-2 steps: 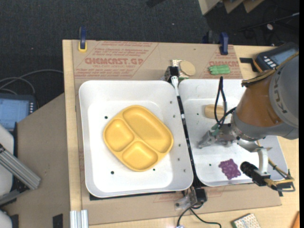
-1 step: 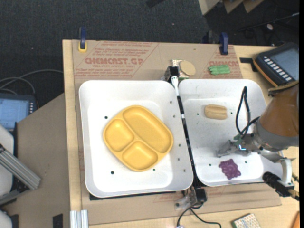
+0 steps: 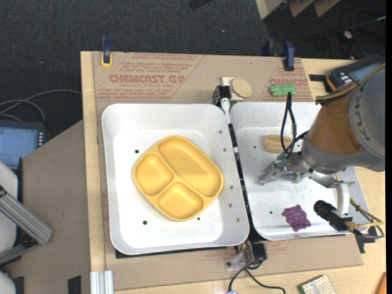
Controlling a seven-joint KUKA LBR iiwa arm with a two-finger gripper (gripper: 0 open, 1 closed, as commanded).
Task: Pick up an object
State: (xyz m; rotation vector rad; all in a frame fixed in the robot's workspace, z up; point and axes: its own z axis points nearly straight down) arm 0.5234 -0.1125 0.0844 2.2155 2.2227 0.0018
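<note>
gripper (image 3: 274, 174) low in right bin (image 3: 257, 222), mid-floor; opening can't be judged. purple piece (image 3: 296, 217) near front edge, tan block (image 3: 274, 143) near back. risk: closing between both, grabbing nothing.

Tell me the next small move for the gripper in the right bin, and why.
Probably shift the gripper toward the purple object and lower onto it. The gripper sits low over bare floor of the right bin, with nothing visible between its fingers. The purple piece lies in the open nearby, while the tan object is partly hidden by cables.
</note>
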